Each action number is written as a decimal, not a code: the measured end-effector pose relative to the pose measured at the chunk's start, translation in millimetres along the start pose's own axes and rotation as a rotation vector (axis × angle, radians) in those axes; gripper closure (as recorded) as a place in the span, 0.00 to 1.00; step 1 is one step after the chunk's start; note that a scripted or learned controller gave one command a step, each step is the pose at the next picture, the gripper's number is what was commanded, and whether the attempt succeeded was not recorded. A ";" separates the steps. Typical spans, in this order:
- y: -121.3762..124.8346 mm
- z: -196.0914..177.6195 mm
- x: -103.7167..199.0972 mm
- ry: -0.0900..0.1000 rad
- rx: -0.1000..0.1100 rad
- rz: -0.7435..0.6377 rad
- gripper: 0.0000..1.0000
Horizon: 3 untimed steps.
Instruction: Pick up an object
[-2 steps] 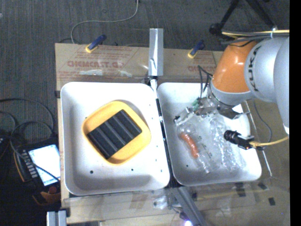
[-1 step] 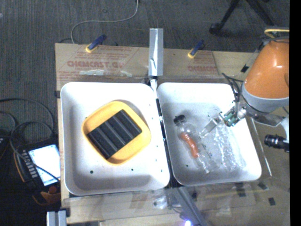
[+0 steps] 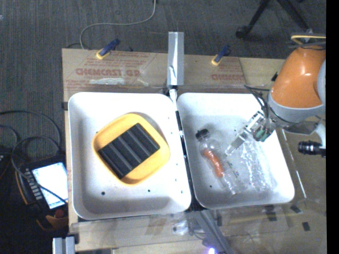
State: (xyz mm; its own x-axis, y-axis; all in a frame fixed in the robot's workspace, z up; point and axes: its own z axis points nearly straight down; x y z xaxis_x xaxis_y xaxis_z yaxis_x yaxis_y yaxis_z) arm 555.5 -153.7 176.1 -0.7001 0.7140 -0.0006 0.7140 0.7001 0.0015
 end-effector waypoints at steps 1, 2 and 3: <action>18.3 53.5 23.3 0.000 -0.002 -0.014 0.00; 33.3 79.5 20.5 -0.016 -0.017 -0.061 0.00; 81.1 82.0 -57.5 -0.012 -0.010 0.082 0.00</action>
State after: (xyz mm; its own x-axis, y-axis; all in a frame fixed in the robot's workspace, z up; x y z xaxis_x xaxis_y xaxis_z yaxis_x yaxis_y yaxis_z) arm 653.8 -137.9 94.2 -0.6393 0.7689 -0.0119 0.7688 0.6394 0.0118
